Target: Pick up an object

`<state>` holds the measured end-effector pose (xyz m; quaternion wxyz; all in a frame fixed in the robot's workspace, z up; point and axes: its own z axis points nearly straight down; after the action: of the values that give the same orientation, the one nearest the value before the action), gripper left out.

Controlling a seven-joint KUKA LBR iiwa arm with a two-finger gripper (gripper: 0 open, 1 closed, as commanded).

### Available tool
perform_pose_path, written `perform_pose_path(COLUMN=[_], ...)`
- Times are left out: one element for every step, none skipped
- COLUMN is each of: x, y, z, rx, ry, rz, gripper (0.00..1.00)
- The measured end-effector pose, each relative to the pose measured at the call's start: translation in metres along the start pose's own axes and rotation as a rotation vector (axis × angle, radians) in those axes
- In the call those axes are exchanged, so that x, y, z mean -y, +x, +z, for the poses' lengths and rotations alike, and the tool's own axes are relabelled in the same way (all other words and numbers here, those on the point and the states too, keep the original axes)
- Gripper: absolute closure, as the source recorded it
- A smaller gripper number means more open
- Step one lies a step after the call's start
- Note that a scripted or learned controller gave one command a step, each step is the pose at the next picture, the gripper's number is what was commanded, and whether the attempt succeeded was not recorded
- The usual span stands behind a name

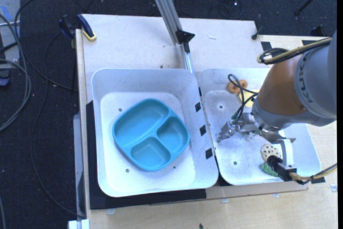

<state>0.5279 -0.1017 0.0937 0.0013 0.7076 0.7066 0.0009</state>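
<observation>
Grey metal two-finger gripper (224, 133) hangs low in right shallow white bin (236, 169), fingers spread and holding nothing; best drop squarely over small orange object (236, 85) by far wall, then close

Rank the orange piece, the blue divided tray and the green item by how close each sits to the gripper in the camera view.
From the gripper:
1. Orange piece, at the right bin's far side; the green item is nearly as close.
2. Green item, right bin's near edge.
3. Blue divided tray, in the left bin.
</observation>
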Motion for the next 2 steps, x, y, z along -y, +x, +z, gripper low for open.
perform_pose_path(x=[-0.001, -0.010], y=[-0.001, 0.002], z=[-0.012, -0.072], rx=[0.002, 0.001], ry=[-0.005, -0.003], rz=[0.002, -0.004], gripper=[1.00, 1.00])
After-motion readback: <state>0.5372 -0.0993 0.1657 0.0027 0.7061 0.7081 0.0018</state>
